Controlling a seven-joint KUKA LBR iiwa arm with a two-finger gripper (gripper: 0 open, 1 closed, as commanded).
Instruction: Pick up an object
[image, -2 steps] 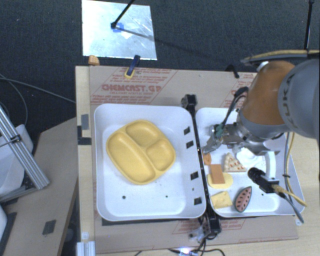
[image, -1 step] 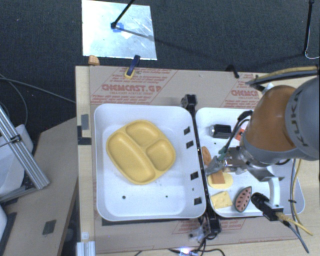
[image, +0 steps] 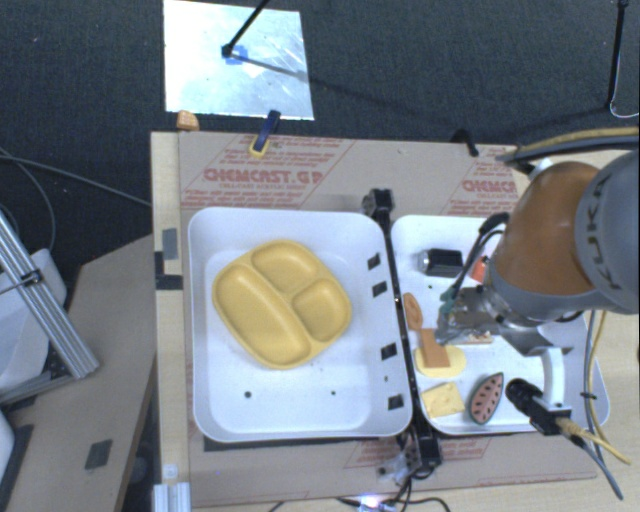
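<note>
My gripper (image: 453, 326) reaches down into the right bin (image: 425, 232), near its left side. Just below and left of it lies a tan block (image: 431, 351) on a pale yellow piece (image: 447, 365). A small orange piece (image: 412, 310) lies to the gripper's left. A black and silver cylinder (image: 437, 262) rests toward the bin's back. A yellow square piece (image: 443, 399) and a brown-and-pink oval slice (image: 487, 397) lie at the front edge. The arm hides the bin's right half.
The left bin (image: 215, 400) holds a yellow divided plate (image: 282, 302). A black divider (image: 395, 300) runs between the bins. Cardboard (image: 300, 175) lies under both bins, with a small blue and yellow item (image: 265, 133) at its back.
</note>
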